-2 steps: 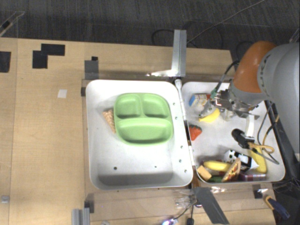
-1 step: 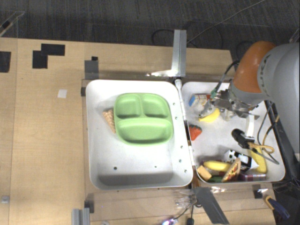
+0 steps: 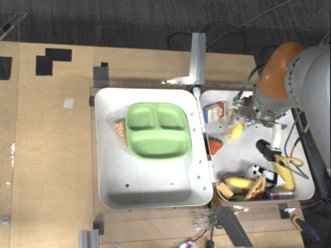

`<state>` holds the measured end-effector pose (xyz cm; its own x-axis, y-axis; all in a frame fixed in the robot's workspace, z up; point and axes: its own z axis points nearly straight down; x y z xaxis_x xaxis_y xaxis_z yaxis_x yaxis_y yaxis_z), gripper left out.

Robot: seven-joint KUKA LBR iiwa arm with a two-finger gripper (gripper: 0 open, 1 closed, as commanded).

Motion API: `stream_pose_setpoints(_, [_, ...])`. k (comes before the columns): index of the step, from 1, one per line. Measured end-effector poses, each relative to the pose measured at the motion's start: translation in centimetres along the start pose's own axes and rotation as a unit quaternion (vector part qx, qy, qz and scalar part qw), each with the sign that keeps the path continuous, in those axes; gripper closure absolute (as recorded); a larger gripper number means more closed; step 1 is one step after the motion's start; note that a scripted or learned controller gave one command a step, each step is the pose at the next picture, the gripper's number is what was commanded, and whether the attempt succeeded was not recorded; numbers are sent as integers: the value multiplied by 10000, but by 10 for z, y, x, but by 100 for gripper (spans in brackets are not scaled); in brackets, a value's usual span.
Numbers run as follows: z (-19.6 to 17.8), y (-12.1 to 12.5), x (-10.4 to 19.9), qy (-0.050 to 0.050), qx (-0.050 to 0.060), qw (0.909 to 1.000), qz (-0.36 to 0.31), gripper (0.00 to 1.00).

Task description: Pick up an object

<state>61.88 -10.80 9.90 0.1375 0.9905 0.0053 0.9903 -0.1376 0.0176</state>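
Note:
My gripper point(image 3: 237, 119) hangs over the upper left part of the right bin point(image 3: 243, 159), reaching in from the right. Just below it lies a small yellow piece point(image 3: 235, 132), close to or touching the gripper; I cannot tell whether it is held. To its left sits a white carton with red and blue print point(image 3: 214, 111). A red piece point(image 3: 215, 146) rests by the bin's left wall.
Along the right bin's front lie a banana point(image 3: 238, 182), a pizza slice point(image 3: 256, 188), a black-and-white toy point(image 3: 256, 171), a yellow corn-like piece point(image 3: 285, 173) and a purple item point(image 3: 281, 194). The left bin point(image 3: 111, 180) holds a green divided plate point(image 3: 156, 129) and a tan piece point(image 3: 120, 132).

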Motion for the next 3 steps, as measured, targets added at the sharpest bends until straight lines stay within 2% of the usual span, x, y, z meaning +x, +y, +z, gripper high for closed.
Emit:
stream_pose_setpoints(1, [-35, 38, -49, -28, 76, 9997, 250, 100])
stream_pose_setpoints(2, [-103, 39, 5, -31, 71, 9983, 576, 100])
stream_pose_setpoints(3, [-103, 39, 5, -31, 72, 9983, 576, 0])
